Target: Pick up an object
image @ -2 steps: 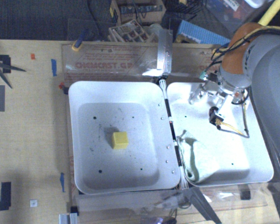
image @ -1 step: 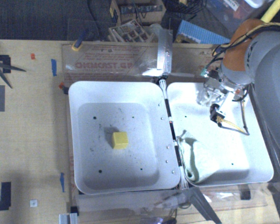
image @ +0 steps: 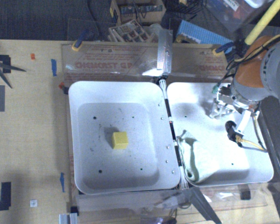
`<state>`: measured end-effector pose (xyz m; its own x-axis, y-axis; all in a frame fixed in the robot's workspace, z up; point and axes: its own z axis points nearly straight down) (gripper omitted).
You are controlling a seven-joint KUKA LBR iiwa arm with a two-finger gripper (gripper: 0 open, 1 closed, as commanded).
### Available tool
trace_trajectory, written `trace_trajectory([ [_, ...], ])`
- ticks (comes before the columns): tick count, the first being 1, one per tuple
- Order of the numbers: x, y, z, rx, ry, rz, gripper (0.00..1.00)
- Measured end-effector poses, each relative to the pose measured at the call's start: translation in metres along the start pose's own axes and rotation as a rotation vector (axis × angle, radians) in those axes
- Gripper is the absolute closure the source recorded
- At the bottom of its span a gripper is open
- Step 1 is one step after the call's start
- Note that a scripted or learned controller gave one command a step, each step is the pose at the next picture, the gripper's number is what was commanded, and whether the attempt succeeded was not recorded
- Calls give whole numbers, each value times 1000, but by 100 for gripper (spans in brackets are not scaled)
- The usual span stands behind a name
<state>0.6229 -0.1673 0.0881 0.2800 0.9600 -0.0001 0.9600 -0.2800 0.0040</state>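
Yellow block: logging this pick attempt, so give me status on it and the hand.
Hand over the right bin, holding nothing visible. Yellow block sits alone in the left bin, untouched. Pale green strip lies in the right bin; the divider stands between.

arm (image: 270, 69): grey | orange band | black and yellow cables | silver wrist

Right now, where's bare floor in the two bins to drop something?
Left bin: bare floor all around the yellow block, widest toward the far wall and the near right corner. Right bin: free patch in the middle and near right corner, between the greenish-white object by the divider and the gripper. Crowded: its far right.
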Motion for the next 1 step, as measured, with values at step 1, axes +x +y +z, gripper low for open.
trace_trajectory([
  [1, -27, 48, -48, 2, -1, 256, 100],
])
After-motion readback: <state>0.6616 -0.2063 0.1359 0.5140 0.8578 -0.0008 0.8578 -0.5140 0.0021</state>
